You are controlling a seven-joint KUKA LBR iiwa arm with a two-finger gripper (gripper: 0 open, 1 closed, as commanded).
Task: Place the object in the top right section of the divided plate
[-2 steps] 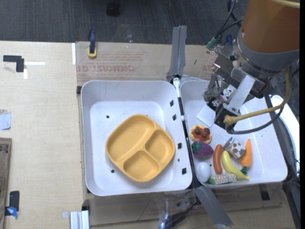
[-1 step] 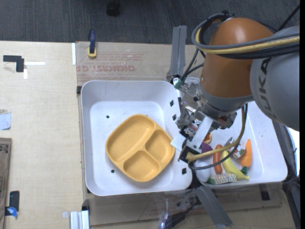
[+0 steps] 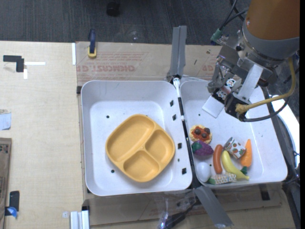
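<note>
The gripper [image 3: 224,95] hangs over the right bin [image 3: 276,142] at its 12 o'clock end — whether the fingers are spread or closed, I cannot tell. The toys [image 3: 221,156] lie heaped at that bin's 6 o'clock end. The yellow plate [image 3: 139,148] sits in the left bin [image 3: 95,128] — its sections bare.

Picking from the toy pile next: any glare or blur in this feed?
Camera view: sharp on the yellow divided plastic plate and the small toy foods; mild glare along the right white bin rim; the grey-and-orange arm, nearest the lens, looks soft.
</note>
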